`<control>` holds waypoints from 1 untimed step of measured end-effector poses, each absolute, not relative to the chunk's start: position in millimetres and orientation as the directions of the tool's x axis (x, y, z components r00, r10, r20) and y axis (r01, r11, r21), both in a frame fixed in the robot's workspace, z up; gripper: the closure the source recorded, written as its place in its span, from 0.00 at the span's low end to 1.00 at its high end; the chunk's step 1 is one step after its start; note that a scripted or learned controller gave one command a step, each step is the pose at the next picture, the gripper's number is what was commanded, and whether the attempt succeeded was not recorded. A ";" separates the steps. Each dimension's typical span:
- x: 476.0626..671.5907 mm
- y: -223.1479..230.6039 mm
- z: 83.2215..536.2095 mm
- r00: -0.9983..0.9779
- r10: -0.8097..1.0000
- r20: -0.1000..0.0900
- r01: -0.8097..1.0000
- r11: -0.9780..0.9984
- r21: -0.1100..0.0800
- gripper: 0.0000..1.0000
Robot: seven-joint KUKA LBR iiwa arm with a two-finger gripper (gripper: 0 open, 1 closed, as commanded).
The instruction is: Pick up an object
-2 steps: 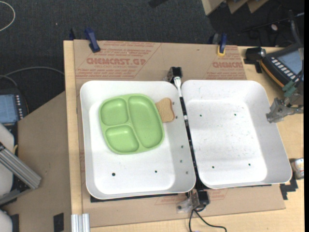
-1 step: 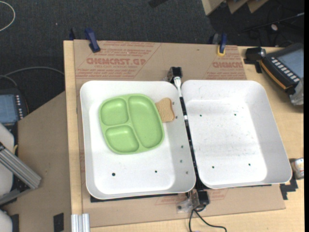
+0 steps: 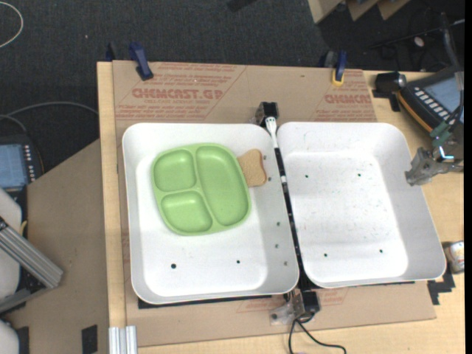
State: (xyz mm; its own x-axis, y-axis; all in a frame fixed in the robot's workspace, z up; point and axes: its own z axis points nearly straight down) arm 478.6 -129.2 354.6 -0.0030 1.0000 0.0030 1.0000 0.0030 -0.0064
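A light green divided plate [image 3: 200,189] with three compartments lies in the upper part of the left bin [image 3: 206,271]. A small tan, flat piece that looks like toast [image 3: 253,168] rests against the plate's right rim, near the bin's right wall. My gripper [image 3: 423,169] hangs at the right edge of the right bin [image 3: 354,205], just outside its right wall and far from both objects. Nothing shows between its tips.
The two bins sit side by side on a brown cardboard sheet [image 3: 184,87] held by blue clamps [image 3: 140,61] at the back. A black fitting [image 3: 267,113] sits at the seam between the bins. Cables and boxes lie at the back right.
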 end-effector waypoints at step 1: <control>508.5 -172.0 422.2 0.002 1.000 -0.005 1.000 -0.002 0.010 1.00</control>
State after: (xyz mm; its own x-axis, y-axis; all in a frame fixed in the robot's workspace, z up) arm 508.5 -172.0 422.2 0.0021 1.0000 -0.0053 0.9999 -0.0021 0.0102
